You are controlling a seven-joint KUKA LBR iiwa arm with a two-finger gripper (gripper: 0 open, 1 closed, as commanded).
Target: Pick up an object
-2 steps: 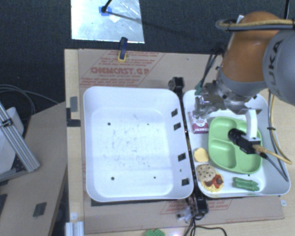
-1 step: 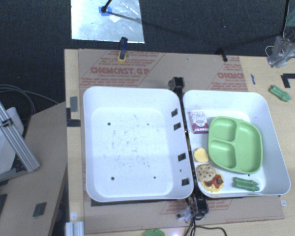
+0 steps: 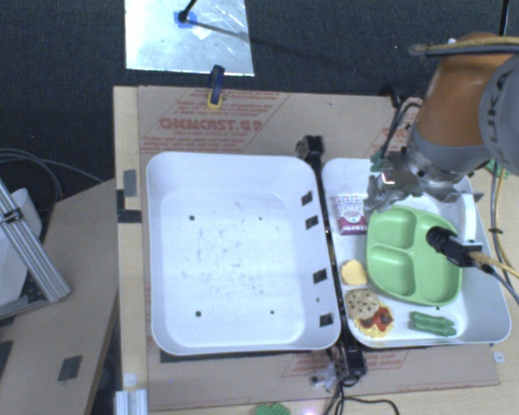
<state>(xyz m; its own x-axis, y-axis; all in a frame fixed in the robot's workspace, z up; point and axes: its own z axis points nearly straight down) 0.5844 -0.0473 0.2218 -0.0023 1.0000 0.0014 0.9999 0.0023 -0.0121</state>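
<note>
Grey arm [image 3: 502, 102] with orange band [image 3: 454, 89] reaches in from right, bent down, gripper [image 3: 387, 184] pointing low.

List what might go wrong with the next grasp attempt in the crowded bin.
1. The gripper hangs over the seam between the red-and-white packet and the green divided plastic tray; it may catch the tray rim.
2. The yellow piece and pizza slice crowd the tray, leaving little room.
</note>
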